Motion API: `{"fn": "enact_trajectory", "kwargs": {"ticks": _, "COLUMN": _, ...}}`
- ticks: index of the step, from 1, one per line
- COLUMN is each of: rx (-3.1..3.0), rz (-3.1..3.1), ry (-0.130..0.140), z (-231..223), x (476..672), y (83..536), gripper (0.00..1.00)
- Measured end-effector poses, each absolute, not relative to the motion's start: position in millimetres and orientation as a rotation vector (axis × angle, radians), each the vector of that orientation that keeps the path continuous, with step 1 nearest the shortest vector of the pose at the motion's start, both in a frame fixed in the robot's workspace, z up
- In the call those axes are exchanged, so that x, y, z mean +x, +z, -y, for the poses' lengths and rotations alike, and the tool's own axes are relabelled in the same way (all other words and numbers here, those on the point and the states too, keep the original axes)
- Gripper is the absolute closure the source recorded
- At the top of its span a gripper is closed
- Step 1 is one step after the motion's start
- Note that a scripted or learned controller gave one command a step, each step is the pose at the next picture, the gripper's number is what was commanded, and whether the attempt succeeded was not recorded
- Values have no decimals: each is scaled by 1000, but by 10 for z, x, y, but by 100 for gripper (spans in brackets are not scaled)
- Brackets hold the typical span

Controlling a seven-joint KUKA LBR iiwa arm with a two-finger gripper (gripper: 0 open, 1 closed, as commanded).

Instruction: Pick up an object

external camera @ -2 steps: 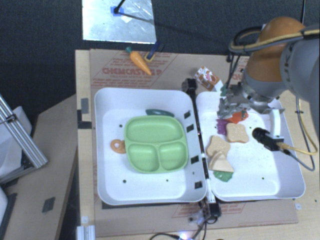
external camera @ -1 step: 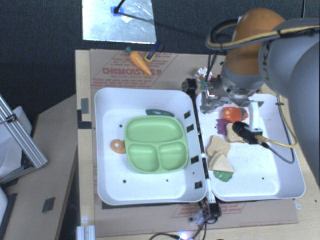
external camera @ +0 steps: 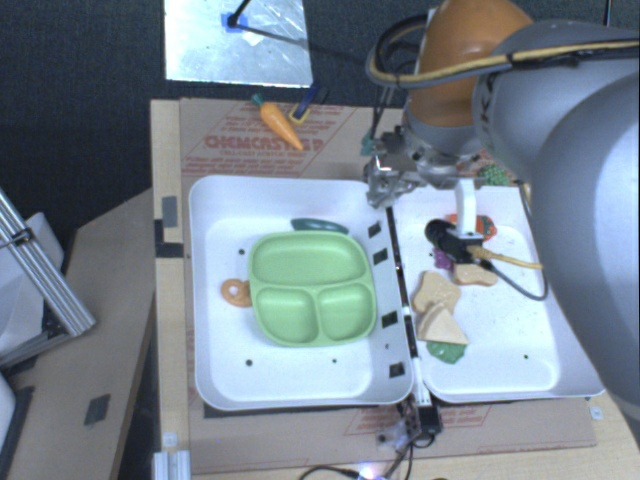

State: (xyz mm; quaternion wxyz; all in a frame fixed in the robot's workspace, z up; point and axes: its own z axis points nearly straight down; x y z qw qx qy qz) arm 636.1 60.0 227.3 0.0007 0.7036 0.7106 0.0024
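Fingers (external camera: 381, 192) above centre divider (external camera: 393, 268), spread unclear, green plate (external camera: 310, 288) long axis left-right

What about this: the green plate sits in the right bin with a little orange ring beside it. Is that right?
Not quite. The camera view shows the green plate in the left bin, not the right one. The little orange ring is beside it, as you said.
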Motion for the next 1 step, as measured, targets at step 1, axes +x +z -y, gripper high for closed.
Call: {"fn": "enact_trajectory", "kwargs": {"ticks": 1, "rx": 2213, "rz": -2226, "ry": 3, "z": -547, "x": 6385, "y": 2317, "gripper": 100}}
